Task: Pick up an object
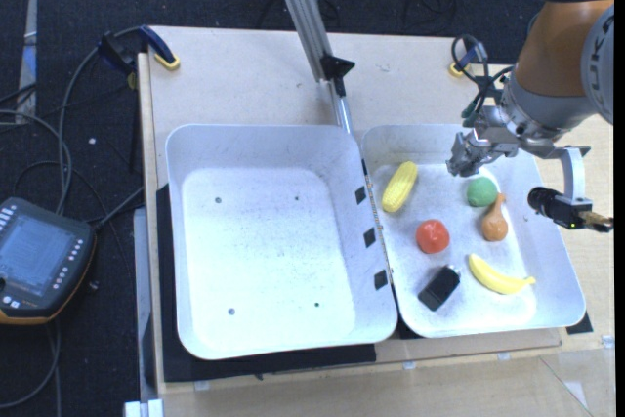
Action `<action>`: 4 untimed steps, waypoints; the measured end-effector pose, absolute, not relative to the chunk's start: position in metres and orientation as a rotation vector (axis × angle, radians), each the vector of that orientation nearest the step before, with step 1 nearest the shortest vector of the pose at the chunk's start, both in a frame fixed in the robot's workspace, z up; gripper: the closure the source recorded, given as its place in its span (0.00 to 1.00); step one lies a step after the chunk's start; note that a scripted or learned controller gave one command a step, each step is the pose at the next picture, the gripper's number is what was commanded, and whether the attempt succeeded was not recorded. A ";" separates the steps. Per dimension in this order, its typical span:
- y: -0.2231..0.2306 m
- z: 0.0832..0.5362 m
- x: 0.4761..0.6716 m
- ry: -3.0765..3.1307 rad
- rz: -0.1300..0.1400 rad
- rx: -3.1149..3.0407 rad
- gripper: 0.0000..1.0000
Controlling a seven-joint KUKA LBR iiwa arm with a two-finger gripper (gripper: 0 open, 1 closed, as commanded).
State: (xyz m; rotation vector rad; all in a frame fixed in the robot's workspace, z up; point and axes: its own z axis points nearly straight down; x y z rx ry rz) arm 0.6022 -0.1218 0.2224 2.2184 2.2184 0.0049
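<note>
In the right bin [547, 308] lie a yellow corn cob [399, 186], a red tomato [433, 235], a green round object [481, 192], an orange pear-shaped object [495, 221], a yellow banana [499, 275] and a small black block [439, 287]. My gripper [467, 159] hangs above the bin's back part, just up and left of the green object. Nothing shows between its fingers.
The left bin [195, 171] lies beside the right one. A metal pole [303, 0] slants over the bench's back. Yellow clamps [161, 54] sit at the back corners. A pendant [34, 254] lies off the bench to the left.
</note>
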 end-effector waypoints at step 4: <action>0.032 0.266 0.577 2.227 0.001 2.217 1.00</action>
